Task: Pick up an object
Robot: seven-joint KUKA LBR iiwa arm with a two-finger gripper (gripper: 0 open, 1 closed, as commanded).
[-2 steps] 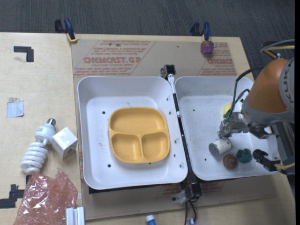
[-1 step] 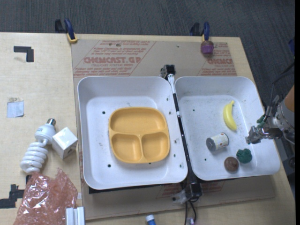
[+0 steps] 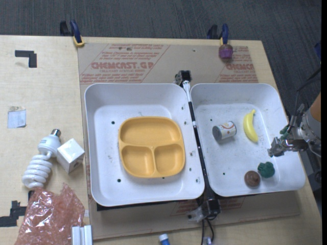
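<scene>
The small dark green lumpy object [image 3: 265, 169] is the candidate nearest my gripper [image 3: 282, 143]. It lies just below and slightly left of my fingertips in the camera view, near the right wall of the right-hand shallow white bin [image 3: 232, 93]. It is compact and roughly round, with no evident long axis, so I judge that approach angle matters little; the wall close beside it is the constraint.

Appearance: dark green, irregular outline, matte surface. Finer detail is too small to tell.

Just beside it, further left from my gripper, sits a small brown round object [image 3: 252, 178]; the two are close, and I cannot tell whether they touch.

Up and to the left of my gripper lies a yellow banana [image 3: 250, 126], its long axis running roughly up and down the view. Beyond it, a small grey and white can [image 3: 224, 131] lies on its side.

My gripper sits at the bin's right edge, with nothing visible between the fingers. Whether they are spread or pressed together, I cannot tell.

Well to my left, the left-hand white bin [image 3: 102, 106] bears a yellow three-compartment plastic tray [image 3: 152, 147].
</scene>
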